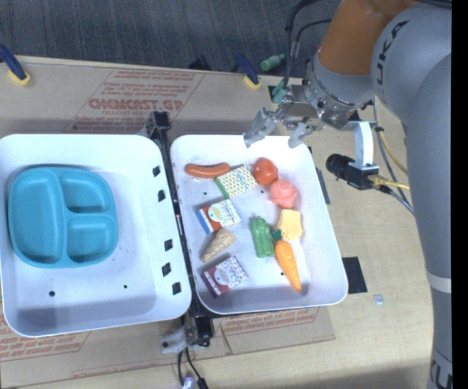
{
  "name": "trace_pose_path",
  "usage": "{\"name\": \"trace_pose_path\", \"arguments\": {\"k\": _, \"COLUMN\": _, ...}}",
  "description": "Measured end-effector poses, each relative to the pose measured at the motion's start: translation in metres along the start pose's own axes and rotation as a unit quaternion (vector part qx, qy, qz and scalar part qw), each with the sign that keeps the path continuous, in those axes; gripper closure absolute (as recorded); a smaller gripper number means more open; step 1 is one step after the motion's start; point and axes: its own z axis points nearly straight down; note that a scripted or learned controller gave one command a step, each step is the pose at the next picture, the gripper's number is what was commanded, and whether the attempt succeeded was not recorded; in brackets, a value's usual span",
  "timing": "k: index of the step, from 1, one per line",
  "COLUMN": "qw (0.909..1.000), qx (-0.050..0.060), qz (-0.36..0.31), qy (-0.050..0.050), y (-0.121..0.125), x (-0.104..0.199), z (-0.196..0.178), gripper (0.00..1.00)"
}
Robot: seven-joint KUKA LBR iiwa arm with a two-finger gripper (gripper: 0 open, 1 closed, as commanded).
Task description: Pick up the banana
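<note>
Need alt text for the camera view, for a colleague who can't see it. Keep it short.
The grey arm's hand, fingers spread open and holding nothing, hovers over the far rim of the right bin, which holds toy foods including a carrot, tomato and sausage. The left bin holds a blue divided plate.

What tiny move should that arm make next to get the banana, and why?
Probably slide the tool toward the view's lower left, staying high. It hangs open over the far rim of the right bin, holding nothing. The only banana-like item is a pale elongated piece near the bin's left wall, wedged between two small cartons, so it should line up above it before it descends.
</note>
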Motion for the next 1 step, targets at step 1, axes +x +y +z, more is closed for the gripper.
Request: {"name": "trace_pose_path", "arguments": {"k": 1, "qw": 0.9851, "qx": 0.002, "qz": 0.172, "qy": 0.001, "y": 0.0108, "x": 0.0282, "z": 0.1451, "gripper": 0.0}}
